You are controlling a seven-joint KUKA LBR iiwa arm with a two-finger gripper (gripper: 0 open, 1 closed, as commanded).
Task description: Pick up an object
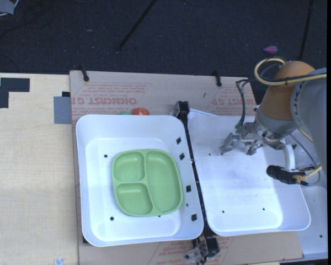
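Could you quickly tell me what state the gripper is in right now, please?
Gripper: over the right bin; open or shut cannot be told.

Even, bright light; detail perhaps slightly soft.

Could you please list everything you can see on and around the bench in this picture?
divided plate: one, light green, three compartments, lying flat in the left bin.
left bin: one, white, shallow, holds the plate.
right bin: one, white, shallow, beside the left bin.
small round object: one, orange-red, just behind the left bin's far rim, partly hidden; I cannot tell what it is.
cardboard sheet: one, brown with red print, under both bins.
bench top: pale wood, with dark patches at far left.
cables: several, dark, on the dark floor beyond the bench.
arm: one, grey with orange band, entering from the right.
gripper: one, metal, over the right bin's far part.
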